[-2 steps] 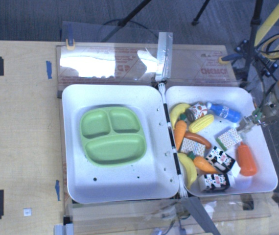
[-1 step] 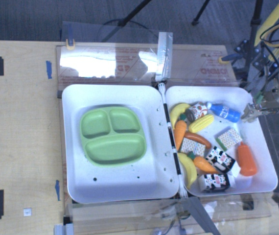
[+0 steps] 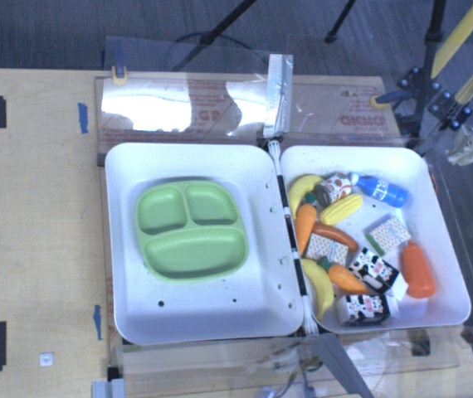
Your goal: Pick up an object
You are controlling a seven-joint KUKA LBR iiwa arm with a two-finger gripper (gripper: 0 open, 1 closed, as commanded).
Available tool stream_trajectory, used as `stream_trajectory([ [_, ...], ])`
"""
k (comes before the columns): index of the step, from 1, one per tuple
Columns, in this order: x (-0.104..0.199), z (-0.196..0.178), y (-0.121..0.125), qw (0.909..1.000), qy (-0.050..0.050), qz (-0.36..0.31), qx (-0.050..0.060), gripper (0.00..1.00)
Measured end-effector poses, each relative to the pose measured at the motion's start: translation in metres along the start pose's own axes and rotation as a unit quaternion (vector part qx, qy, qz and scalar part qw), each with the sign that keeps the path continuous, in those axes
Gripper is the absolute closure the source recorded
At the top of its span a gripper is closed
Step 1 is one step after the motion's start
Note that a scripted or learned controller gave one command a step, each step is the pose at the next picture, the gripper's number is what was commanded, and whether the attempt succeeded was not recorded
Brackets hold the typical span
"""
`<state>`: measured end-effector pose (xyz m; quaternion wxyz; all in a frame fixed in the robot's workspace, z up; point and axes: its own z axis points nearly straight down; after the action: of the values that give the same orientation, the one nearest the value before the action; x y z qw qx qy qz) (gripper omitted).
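Note:
The right white bin holds a pile of toy groceries. A blue bottle lies at its back, next to a small brown can, a corn cob and a yellow banana. An orange carrot and a hot dog lie in the middle. A chequered green-and-white packet and an orange bottle lie to the right. Two cow-patterned cartons, a second banana and a second carrot sit at the front.
The left white bin holds a green divided plate. A clear plastic sheet with a taped upright post stands behind the bins. Tripod legs and a yellow bar are at the upper right, off the bench.

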<state>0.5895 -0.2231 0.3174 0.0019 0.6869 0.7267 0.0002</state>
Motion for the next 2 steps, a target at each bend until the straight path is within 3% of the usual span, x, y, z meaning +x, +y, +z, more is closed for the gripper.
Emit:
stream_trajectory([
  [1, 0.068, 0.059, -0.004, 0.9975, 0.001, -0.071, 0.001, 1.0],
  [2, -0.005, -0.067, 0.078, 0.9868, -0.001, -0.162, -0.001, 1.0],
])
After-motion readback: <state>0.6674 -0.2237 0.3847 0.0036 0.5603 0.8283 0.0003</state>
